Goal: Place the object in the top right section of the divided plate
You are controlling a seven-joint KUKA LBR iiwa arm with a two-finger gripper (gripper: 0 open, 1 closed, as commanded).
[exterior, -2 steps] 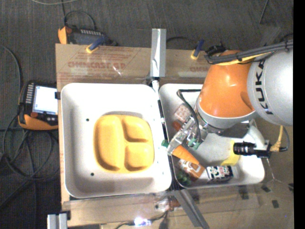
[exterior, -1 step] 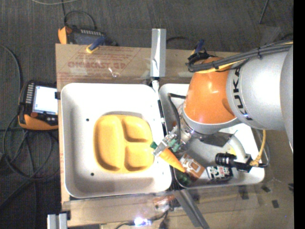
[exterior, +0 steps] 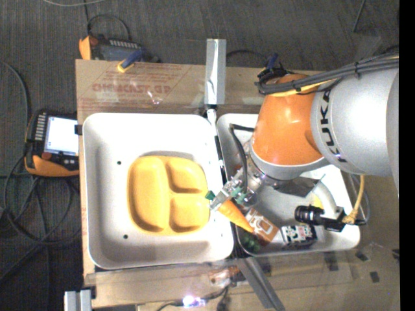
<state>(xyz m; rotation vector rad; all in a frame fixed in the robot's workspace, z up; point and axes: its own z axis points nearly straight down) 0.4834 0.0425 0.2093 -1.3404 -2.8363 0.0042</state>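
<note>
On the bench, two white bins are set side by side: the left bin [exterior: 97, 173] and the right bin [exterior: 340, 181]. One yellow divided plate [exterior: 146, 193] lies in the left bin. Three sections can be counted in it: a long one on the left and two smaller ones on the right. Its top right section [exterior: 188, 173] is seen bare.

One carrot-shaped object [exterior: 231, 212] is counted, along with two further items in the right bin: a small brown-and-white packet [exterior: 260, 225] and a black-and-white item [exterior: 299, 234], both near the bin's lower rim.

The gripper [exterior: 235, 192] is carried by the arm [exterior: 292, 135] at the left side of the right bin, right over the upper part of the carrot-shaped object. Whether it is open or closed cannot be told, nor whether the object is truly gripped (the parts overlap from this angle).

The object is orange and tapered, with a green end. It is laid at a slant across the rims where the two bins meet. Its green end is pointed at the plate's right edge, and its orange end is turned toward the packet.
</note>
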